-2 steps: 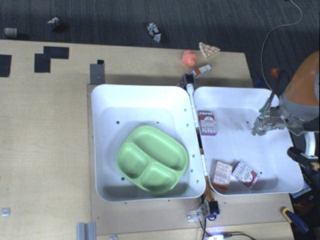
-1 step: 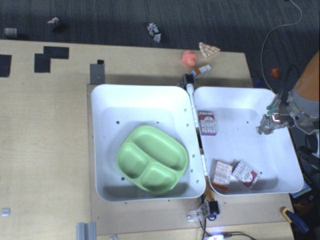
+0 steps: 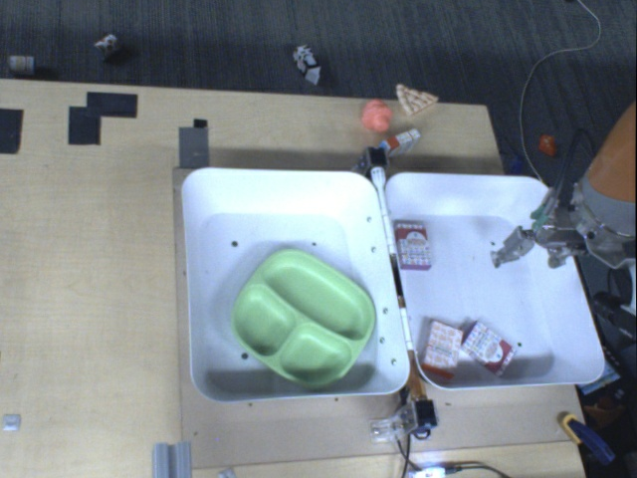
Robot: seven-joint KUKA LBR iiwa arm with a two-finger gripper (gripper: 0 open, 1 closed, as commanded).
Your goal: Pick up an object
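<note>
1. Two shallow white bins sit side by side on a pale wooden bench [image 3: 90,297], and we look down on them at a slant.
2. We see the left bin [image 3: 204,267] holding a green divided plate [image 3: 304,314], lying flat near its lower middle.
3. We see the right bin [image 3: 557,317] holding three small red and white packets: one packet [image 3: 412,244] near its upper left, just beside the wall shared by the bins, and a pair of packets [image 3: 466,348] close together at its lower left.
4. We find the grey arm [image 3: 609,207] reaching in from the right edge of the frame, with its gripper [image 3: 510,252] over the right part of that bin, well apart from every packet.
5. We cannot tell whether the jaws are spread or pressed together; nothing shows between them.
6. We note small odds and ends along the bench's far edge at upper middle, among them an orange ball [image 3: 376,116].
</note>
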